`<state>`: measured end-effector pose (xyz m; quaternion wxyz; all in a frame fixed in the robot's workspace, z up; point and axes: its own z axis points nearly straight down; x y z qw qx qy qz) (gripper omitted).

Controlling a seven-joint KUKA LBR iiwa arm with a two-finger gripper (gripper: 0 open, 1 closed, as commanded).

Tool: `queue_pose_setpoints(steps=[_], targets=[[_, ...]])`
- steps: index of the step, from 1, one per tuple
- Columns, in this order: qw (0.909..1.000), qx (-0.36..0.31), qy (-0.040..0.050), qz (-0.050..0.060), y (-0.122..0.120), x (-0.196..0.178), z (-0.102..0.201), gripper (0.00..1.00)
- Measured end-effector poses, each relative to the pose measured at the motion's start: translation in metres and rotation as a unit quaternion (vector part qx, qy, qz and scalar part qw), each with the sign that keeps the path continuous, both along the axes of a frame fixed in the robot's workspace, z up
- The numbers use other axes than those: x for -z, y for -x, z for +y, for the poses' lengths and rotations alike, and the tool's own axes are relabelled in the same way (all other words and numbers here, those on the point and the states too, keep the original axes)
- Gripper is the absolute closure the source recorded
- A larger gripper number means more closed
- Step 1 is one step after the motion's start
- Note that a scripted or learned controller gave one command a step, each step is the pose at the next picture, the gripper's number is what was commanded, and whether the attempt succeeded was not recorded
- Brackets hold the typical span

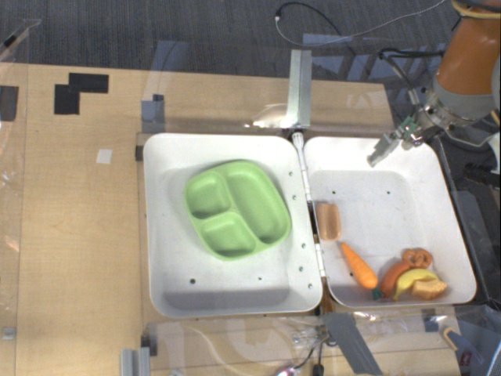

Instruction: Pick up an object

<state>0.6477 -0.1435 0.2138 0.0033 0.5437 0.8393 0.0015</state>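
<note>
Orange carrot (358,265), right bin (391,202), lower part, near crowded toys (412,276). Fingers (381,151) at upper edge, well apart; grip state: cannot tell. Risk: I snag neighbours or slip.

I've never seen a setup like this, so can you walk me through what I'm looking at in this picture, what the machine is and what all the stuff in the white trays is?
This is one picture from a camera fixed above a bench, looking down at a slant. At the top right is a robot arm, grey with an orange band. Its tool hangs over the back of the right bin with nothing in it; whether it is open is hard to tell.

Two shallow white bins sit side by side. The left bin holds a green divided plate. The right bin holds toy food: a tan block by its left wall, a carrot, and in the front corner a pile with a pretzel, a banana and other pieces. The job is to pick one up.
</note>
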Motion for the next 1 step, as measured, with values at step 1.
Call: queue_pose_setpoints(steps=[1], targets=[[0.9956,-0.093,-0.0003,0.002,0.0453,0.1057,0.0559,0.0]])
